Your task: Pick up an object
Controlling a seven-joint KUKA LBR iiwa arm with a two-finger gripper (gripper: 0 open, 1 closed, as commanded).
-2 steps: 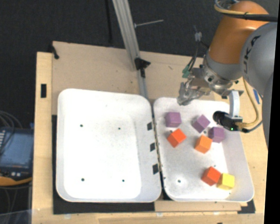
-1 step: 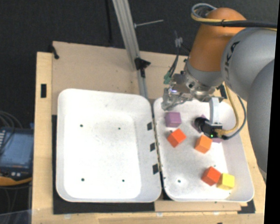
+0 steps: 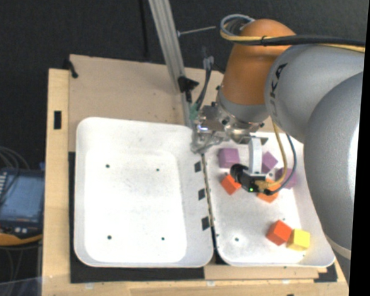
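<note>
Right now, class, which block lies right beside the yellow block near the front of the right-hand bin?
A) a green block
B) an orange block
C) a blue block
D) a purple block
B: the orange block sits directly to the left of the yellow block, apparently touching it, in the right bin.

blocks – right bin | purple, orange, yellow

Partial letters, perhaps "KU", on the grey arm
</note>
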